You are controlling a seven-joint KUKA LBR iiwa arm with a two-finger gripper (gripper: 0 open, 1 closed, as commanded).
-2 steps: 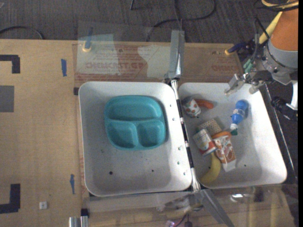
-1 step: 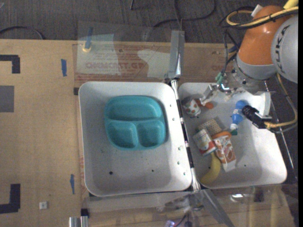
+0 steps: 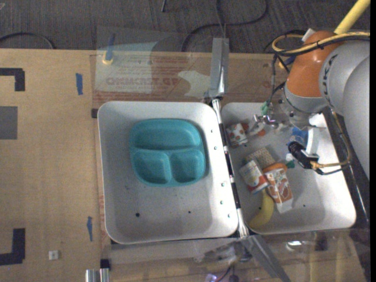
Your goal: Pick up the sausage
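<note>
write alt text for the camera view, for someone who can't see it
A grey and orange robot arm reaches from the right over the right white bin, which holds small food packets and a banana. The left white bin holds a teal divided plate.

The arm (image 3: 346,75) is thick, rounded and pale grey, with a glossy orange band (image 3: 308,69) above the wrist and dark lettering on the grey shell beside it. Thin black and yellow cables (image 3: 288,43) loop around the band.
</note>
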